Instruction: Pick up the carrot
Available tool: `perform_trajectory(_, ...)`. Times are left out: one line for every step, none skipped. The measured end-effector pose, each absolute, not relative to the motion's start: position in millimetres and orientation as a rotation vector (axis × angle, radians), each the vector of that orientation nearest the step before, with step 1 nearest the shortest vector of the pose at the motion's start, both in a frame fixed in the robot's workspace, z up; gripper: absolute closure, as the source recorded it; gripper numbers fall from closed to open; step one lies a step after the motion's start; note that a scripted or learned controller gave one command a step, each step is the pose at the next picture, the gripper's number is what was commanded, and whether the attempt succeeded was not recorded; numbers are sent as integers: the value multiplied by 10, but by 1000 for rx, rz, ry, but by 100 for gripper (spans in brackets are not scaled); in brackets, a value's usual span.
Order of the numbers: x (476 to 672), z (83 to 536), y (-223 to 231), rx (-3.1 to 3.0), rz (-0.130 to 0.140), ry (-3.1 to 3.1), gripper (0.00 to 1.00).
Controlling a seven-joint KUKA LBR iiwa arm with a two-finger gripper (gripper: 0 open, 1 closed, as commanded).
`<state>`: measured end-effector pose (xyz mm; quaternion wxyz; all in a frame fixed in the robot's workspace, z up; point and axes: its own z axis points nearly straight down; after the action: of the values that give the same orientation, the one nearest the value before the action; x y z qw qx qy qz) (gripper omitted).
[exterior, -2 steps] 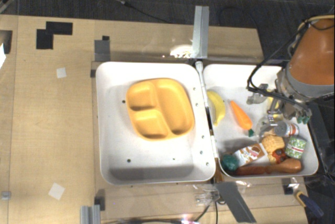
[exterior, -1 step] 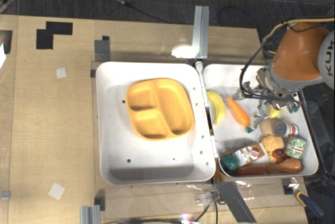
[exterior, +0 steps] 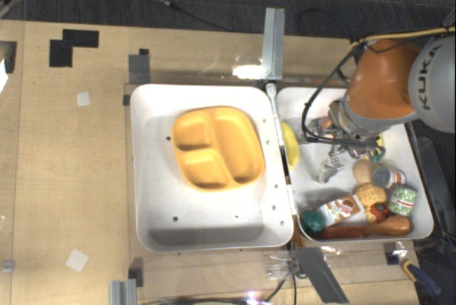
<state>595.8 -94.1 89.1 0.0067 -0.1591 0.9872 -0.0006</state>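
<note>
Holding a yellow divided tray (exterior: pixel 215 147), the left bin (exterior: pixel 153 175) sat beside the right bin (exterior: pixel 313 182), where the carrot (exterior: pixel 367 228) lay; the tool (exterior: pixel 329 169) hovered, empty, fingers slightly spread.

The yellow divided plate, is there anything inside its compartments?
Nothing visible: all three compartments of the yellow divided plate look bare. It sits in the left bin; whatever lies under it is covered.

Yellow tray (exterior: pixel 214 147) in white bin (exterior: pixel 153 211); orange carrot (exterior: pixel 367 228).
</note>
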Motion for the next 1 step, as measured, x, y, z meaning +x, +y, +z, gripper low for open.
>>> perform_trajectory(6294,1215,-1463,182,3,3123,0)
